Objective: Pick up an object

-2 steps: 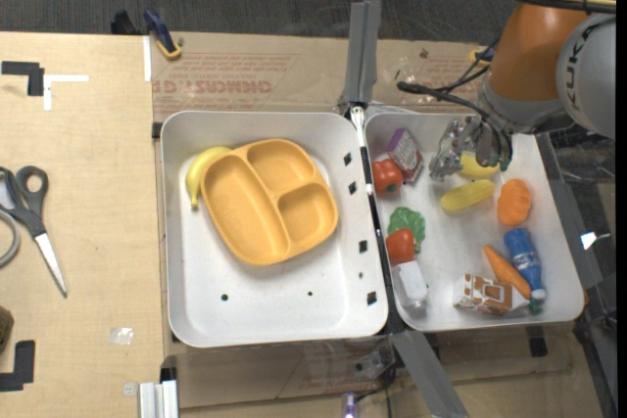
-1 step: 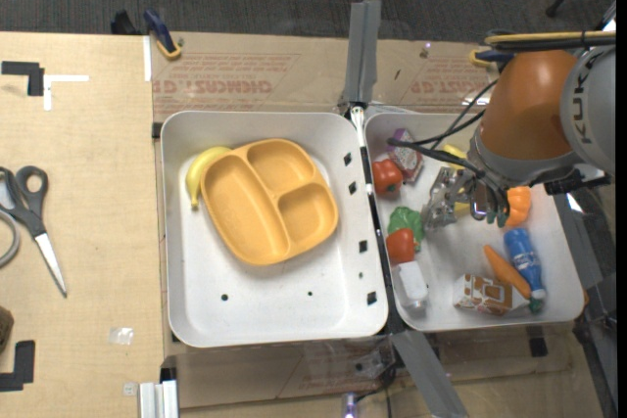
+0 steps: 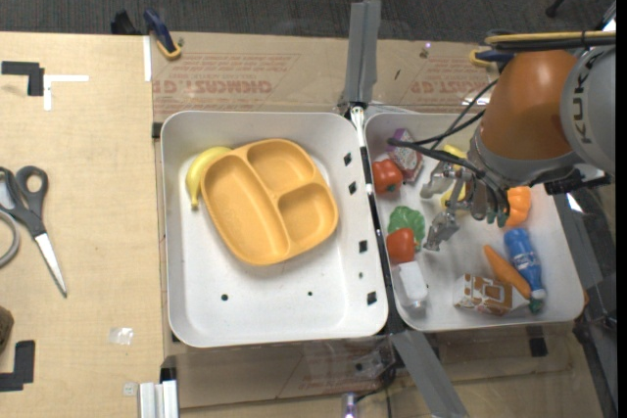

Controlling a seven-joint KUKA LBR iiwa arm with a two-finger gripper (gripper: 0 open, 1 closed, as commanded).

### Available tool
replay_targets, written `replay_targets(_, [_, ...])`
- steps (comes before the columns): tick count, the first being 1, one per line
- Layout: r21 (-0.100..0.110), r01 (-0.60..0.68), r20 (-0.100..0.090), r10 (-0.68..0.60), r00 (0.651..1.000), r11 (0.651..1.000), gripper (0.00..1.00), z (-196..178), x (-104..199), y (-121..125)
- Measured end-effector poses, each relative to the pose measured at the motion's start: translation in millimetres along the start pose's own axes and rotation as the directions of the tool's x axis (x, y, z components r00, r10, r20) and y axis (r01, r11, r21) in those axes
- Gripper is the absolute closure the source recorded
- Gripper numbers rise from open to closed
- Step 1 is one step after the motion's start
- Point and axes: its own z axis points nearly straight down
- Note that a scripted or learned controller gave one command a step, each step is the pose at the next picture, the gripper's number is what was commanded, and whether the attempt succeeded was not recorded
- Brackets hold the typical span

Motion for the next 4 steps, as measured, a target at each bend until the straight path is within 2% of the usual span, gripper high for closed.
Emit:
replay_targets(1, [0.000, -0.071, 0.005, 0.071, 0.997, 0.997, 0.00, -2.0, -64.0, 0.4])
replay_targets(2, [0.000, -0.154, 0.001, 0.154, 0.988, 0.988, 0.00, -0.7, -23.7, -28.2])
replay_targets(3, [-0.001, -0.260, 0.002, 0.260, 0.965, 0.966, 0.00, -0.6, -36.2, 11.1])
replay_targets(4, [0.000, -0.257, 0.008, 0.257, 0.966, 0.966, 1.00, -11.0, -37.5, 11.0])
